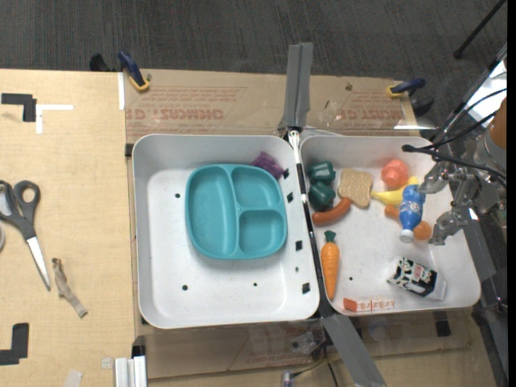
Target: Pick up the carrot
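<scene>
The carrot (330, 261) lies near the left wall of the right bin (379, 285), leafy end up, below a sausage (331, 210); the jaws (446, 210) hang open over the bin's right side, holding nothing, beside a blue bottle (410, 206).

The arm reaches in from the right, its gripper (443, 206) hanging with jaws spread apart.
</scene>
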Tool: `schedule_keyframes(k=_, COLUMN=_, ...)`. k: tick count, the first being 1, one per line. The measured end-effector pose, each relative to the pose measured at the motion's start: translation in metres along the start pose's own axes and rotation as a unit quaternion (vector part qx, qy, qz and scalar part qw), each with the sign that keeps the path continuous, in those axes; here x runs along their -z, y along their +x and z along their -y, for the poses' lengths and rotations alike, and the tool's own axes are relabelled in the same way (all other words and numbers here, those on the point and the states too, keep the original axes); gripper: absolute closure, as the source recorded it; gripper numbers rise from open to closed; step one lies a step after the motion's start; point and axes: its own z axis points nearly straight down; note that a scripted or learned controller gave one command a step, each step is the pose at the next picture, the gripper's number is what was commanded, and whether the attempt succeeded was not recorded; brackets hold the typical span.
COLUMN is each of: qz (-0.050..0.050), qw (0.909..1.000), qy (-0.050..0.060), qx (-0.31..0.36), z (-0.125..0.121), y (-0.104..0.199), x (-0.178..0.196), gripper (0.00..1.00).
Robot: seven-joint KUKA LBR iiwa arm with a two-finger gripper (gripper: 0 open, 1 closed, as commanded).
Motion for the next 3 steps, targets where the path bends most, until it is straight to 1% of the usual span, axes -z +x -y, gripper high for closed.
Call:
schedule_keyframes(k=1, qz=0.001, qw=0.999, qy=0.0, qx=0.045, z=-0.002, y=-0.054, x=-0.101, gripper=0.0)
schedule_keyframes(k=2, qz=0.002, qw=0.9989, qy=0.0, qx=0.047, z=-0.095, y=-0.044, x=-0.112, gripper=0.0)
schedule_keyframes(k=3, qz=0.001, qw=0.9839, qy=0.001, qx=0.179, z=-0.101, y=0.029, x=-0.112, gripper=0.0)
